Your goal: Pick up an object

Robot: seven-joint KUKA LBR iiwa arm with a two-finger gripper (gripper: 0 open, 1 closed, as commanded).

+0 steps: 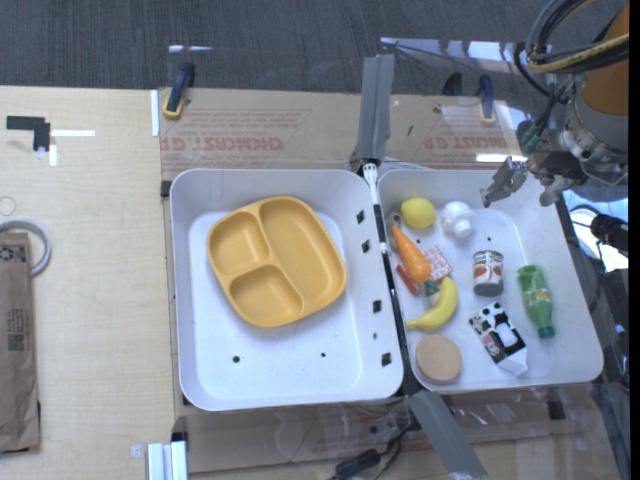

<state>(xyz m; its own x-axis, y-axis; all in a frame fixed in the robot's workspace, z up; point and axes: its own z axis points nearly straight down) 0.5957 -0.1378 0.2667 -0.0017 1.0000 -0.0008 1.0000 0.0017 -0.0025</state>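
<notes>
Two shallow white plastic bins side by side on the bench; left bin (200, 368) with a yellow divided plate (277, 259) in it, smooth, rounded-square, three compartments, sitting a bit skewed toward the bin's upper half.

Right bin (575, 353) full of small toy-ish stuff: a round glossy lemon (418, 213) near the top left corner; just beside it to the right a lumpy white garlic bulb (457, 218); below the lemon an orange carrot (409, 252), tapered, long axis running diagonally, thin end up-left and fat end down-right, resting against a small orange-and-white packet (438, 262); a curved yellow banana (438, 307) below that, bent like a hook, lower tip pointing left, upper end pointing up; a flat round tan disc (438, 358), cookie-like, at the bottom; a short can (487, 272) with a red label, standing upright mid-bin; a black-and-white patterned carton (500, 337) lying tilted, long axis down-right; a green bottle (536, 299) lying down on the right side, long axis near vertical in the view, cap end toward the bottom.

Gripper (522, 176) hanging over the top right corner of the right bin, up above the contents and well apart from all of them; metal fingers spread apart, nothing between them.

Brown cardboard under and behind the bins; pale wood benchtop off to the left.
</notes>
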